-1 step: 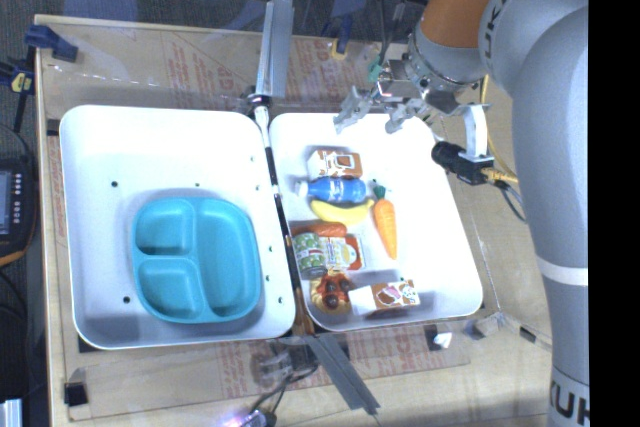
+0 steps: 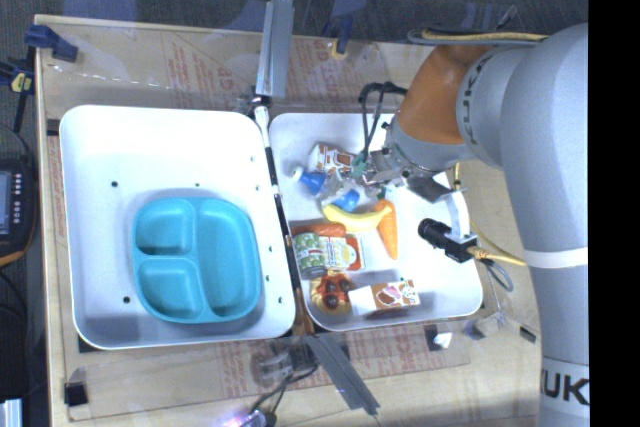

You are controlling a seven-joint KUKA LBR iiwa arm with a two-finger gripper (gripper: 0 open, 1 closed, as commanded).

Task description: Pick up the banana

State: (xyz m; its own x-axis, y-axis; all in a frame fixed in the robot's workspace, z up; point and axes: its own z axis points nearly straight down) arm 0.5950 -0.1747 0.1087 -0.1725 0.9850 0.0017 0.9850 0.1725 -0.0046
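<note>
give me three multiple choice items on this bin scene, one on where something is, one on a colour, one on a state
1. Where does the curved yellow banana lie?
A. in the right white bin
B. in the left white bin
C. on the wooden bench

2. What colour is the sectioned plastic tray in the left bin?
A. red
B. light blue
C. black

3. How does the tapered orange carrot stand to the banana?
A. in the other bin
B. stacked on the tray
C. right beside it, by its right end

Answers: 1 A, the banana lies among the packets in the right bin, just below the gripper. 2 B, the three-compartment tray is light blue. 3 C, the carrot lies against the banana's right end in the same bin.
</note>
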